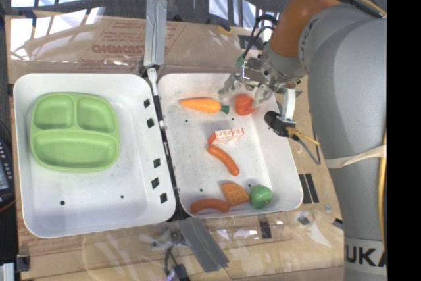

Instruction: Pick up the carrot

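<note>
The carrot (200,104) lies in the upper part of the right bin (276,161), a smooth orange cone lying almost level across the frame, its thick end toward the left and a small dark green tip at the right. Just right of that tip sits a round red-orange piece, tomato-like (244,104), and the gripper (247,90) hangs right above it, metal fingers splayed wide to either side, nothing between them. So the spread fingers are over the tomato, beside the carrot, not on it.

The bin floor is matte white plastic, speckled with small dark marks, its rim rounded and shallow. Left of the carrot there is bare floor up to the wall shared with the left bin (39,207); above it, a short strip of floor before the far rim.

Lower in the same bin: a small red-and-white patterned block (227,136) at mid-frame, a glossy orange-red sausage (223,160) below it lying on a diagonal, then a second sausage (210,206) along the near rim, touching a tan waffle-textured wedge (234,193), with a shiny green pepper (261,195) just beside that.

In the left bin rests a pale green divided plate (74,131) with three compartments. The grey arm (345,76) with its orange band fills the right side of the frame.
</note>
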`<state>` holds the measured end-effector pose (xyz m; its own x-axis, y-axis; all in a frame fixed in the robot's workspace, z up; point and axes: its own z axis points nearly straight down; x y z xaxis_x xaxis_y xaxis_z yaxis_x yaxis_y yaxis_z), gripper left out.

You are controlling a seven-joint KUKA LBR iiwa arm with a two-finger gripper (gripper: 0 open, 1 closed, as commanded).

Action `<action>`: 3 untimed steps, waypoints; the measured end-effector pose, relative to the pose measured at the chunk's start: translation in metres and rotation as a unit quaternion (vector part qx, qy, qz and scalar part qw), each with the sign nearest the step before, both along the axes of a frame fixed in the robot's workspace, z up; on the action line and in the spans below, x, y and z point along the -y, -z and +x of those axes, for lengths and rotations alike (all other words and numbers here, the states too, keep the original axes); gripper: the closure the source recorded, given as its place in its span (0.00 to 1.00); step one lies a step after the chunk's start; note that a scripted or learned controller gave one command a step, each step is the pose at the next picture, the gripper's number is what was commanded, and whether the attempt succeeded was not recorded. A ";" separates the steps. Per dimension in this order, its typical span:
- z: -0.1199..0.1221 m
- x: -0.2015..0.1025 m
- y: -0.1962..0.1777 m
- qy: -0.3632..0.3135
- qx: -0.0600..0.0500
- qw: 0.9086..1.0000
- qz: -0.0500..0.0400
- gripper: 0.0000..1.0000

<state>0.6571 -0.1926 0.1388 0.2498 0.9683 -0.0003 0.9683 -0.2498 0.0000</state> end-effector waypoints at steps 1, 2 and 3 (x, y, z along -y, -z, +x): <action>-0.001 -0.054 0.048 0.115 -0.003 0.993 0.001 0.00; -0.065 -0.130 -0.053 0.038 -0.001 0.999 0.001 0.00; -0.082 -0.081 0.041 -0.033 0.005 0.999 0.000 0.00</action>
